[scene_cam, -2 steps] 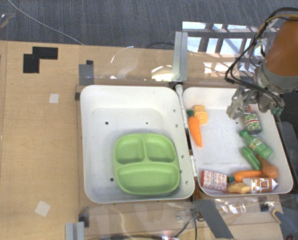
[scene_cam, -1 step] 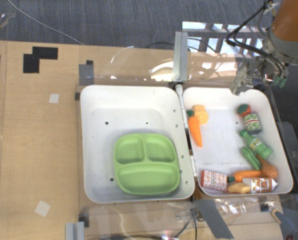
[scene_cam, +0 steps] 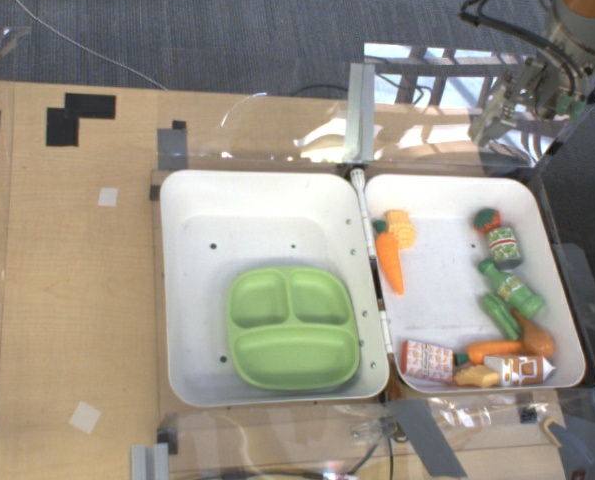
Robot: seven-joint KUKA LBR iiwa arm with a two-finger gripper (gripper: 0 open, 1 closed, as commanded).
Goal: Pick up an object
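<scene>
Gripper (scene_cam: pixel 507 108) hangs above the right white bin's (scene_cam: pixel 447 258) far rim; finger state unclear in the clutter. Orange plastic carrot (scene_cam: pixel 389 261) lies well below-left, isolated: descend there, straddle its narrow width.

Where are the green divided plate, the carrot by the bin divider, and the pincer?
green divided plate (scene_cam: pixel 294 329): camera view, on the ridge between its compartments.
carrot (scene_cam: pixel 389 261): camera view, on the middle of its orange body.
pincer (scene_cam: pixel 497 118): camera view, at the fingertip end above the right bin's far edge.
</scene>
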